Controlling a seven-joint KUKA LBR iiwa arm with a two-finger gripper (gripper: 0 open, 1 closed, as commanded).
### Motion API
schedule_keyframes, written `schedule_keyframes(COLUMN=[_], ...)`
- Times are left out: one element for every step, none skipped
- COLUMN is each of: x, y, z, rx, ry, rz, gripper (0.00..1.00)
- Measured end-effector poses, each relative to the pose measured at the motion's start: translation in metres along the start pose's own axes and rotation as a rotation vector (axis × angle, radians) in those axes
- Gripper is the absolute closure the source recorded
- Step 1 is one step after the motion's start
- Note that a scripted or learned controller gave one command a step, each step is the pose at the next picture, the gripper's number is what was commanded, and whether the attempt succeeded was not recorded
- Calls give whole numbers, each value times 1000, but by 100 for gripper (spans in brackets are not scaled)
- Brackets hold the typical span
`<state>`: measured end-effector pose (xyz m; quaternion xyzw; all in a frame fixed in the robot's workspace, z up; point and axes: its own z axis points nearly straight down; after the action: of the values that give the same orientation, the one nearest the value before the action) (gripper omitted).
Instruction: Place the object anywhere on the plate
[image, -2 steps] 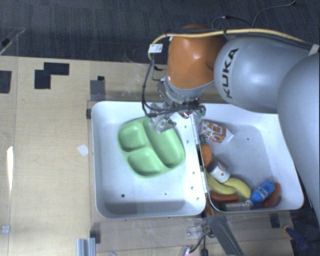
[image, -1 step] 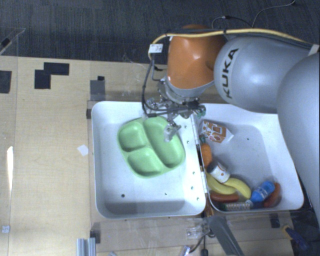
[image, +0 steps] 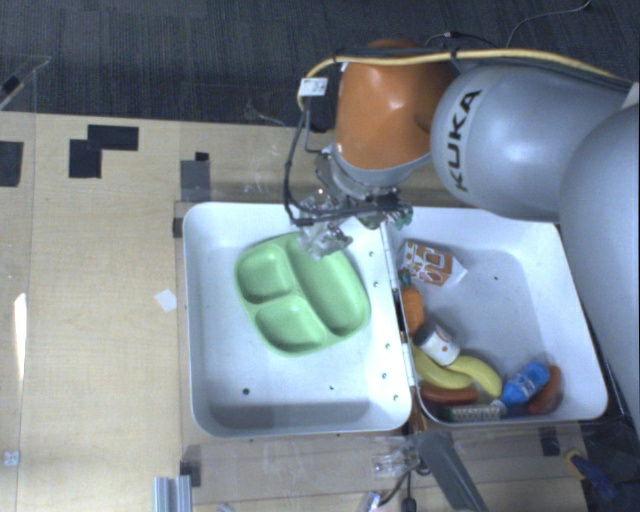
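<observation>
A light green plate (image: 300, 292) with three sections lies in the left white bin (image: 215, 380), toward its far right. My gripper (image: 325, 237) hangs from the orange-banded wrist (image: 385, 100), right over the far edge of the plate's long right section. Its tip is small and blurred against the plate. I cannot make out any object at the tip.
The right bin (image: 520, 260) holds an orange-and-white packet (image: 431, 265), an orange carrot-like piece (image: 412, 310), a banana (image: 462, 373), a blue bottle (image: 524, 386) and a red item (image: 456, 397). The ridge between the bins (image: 398, 320) runs just right of the plate. The arm's grey body (image: 540, 130) covers the far right.
</observation>
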<state>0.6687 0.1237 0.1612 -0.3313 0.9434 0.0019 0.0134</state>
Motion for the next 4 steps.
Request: schedule_keyframes(x=[35, 42, 34, 66], y=[16, 31, 49, 35], z=[-3, 17, 7, -28], rx=[-5, -10, -12, -12], ry=[17, 16, 11, 13], rz=[-161, -618, -984, -937], gripper=[100, 100, 100, 100])
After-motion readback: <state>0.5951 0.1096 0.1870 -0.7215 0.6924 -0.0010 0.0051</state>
